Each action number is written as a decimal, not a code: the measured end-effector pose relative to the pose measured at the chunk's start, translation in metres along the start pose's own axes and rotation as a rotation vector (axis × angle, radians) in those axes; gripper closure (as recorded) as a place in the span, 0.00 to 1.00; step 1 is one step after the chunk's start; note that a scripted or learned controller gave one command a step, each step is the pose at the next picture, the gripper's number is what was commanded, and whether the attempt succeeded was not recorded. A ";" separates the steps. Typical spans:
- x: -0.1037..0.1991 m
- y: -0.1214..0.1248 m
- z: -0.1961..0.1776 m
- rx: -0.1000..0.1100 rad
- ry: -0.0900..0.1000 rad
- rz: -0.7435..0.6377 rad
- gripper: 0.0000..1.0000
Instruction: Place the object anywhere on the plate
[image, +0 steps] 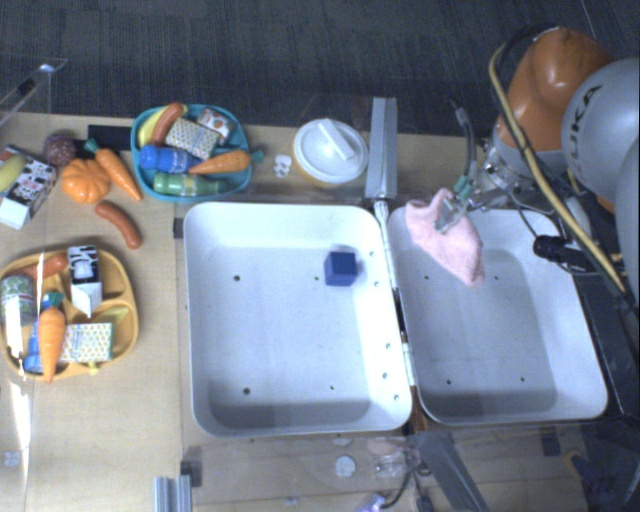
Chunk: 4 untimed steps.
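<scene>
Pinching the upper corner of a pink cloth (455, 245), the gripper (462, 203) is seen above the far-left corner of the right bin (590, 400), its fingers pressed together on the fabric as far as can be judged at this size. The cloth is hung from that grip, its long axis slanting down and toward the near right, and its lower end is either resting on the bin floor or just above it; which cannot be told. The plate (330, 150), a round white dish with a yellow rim, is found to the left of the gripper and slightly farther back, on the bench (150, 400) just behind the far-right corner of the left bin (200, 330). A grey bar (378, 150) is stood between gripper and plate, just beside the plate's right edge, so it is judged that the cloth must be lifted clear of it and of the bin rim before being carried leftward. A blue cube (341, 267) is left lying in the left bin near its right wall, well apart from the gripper.
</scene>
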<state>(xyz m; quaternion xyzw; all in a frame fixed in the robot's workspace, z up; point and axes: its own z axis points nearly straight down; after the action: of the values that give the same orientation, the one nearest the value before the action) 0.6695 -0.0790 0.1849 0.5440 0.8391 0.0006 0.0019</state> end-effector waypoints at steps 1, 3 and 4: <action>0.001 0.002 -0.041 -0.002 0.000 -0.006 1.00; 0.102 0.028 -0.057 -0.003 0.001 -0.811 1.00; 0.151 0.043 -0.050 -0.006 -0.001 -1.151 1.00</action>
<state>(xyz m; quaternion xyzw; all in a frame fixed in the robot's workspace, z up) 0.6472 0.0761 0.2350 -0.0004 1.0000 0.0016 0.0036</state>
